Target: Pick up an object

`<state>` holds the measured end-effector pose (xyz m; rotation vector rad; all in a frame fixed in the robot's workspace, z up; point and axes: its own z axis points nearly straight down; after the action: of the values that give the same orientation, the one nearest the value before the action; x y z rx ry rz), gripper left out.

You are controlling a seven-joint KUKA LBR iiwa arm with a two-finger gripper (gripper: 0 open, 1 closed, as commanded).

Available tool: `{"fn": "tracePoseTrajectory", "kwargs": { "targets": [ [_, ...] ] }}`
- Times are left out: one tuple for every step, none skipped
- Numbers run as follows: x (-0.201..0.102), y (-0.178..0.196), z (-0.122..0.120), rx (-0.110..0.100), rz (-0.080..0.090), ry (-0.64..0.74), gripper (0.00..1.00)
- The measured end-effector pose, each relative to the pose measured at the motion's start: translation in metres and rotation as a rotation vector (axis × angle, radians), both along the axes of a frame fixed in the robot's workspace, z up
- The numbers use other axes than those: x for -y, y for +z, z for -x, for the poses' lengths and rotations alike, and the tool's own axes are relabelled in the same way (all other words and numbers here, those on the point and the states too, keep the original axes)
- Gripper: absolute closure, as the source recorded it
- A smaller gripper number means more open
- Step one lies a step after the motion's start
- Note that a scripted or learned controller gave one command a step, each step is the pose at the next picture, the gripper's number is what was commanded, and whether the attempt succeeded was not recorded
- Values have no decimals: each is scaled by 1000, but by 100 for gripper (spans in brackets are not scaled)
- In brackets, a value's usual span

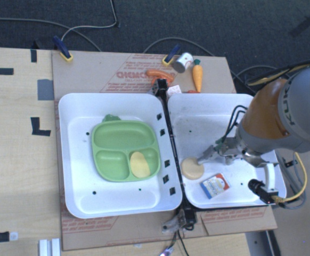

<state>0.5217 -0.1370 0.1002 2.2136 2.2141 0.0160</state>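
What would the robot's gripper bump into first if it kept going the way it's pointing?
Probably the round tan disc. The gripper points toward the picture's lower left, and the disc lies right at its tip in the right bin. Whether they already touch is hard to tell from above.

I see a round tan disc (192,169) lying flat near the right bin's left wall, a small white, red and blue packet (214,185), possibly a carton, lying tilted just beside it.
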Motion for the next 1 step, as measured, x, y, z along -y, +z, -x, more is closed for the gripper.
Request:
{"fn": "tracePoseTrajectory", "kwargs": {
  "targets": [
    [68,14,-50,-15,1,-1,0]
  ]
}}
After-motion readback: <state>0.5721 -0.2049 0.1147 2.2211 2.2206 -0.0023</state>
